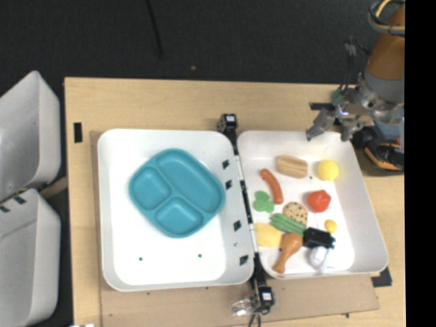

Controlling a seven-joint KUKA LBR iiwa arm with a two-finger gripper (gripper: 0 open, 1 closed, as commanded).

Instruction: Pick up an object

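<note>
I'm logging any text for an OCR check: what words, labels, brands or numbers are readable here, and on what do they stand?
None can be read.
The blue tray, the two white bins and the toy foods such as the sausage show plain surfaces.
The small black clips at the bins' seam are too small to tell any marking.

Even overhead light, soft shadows, slight blur, perhaps mild glare.

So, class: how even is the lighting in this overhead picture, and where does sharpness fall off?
Camera view: the white bins are bright and evenly lit with faint shadows; the background above the bench is dark; the gripper at the right looks soft; small toys blur slightly.
</note>
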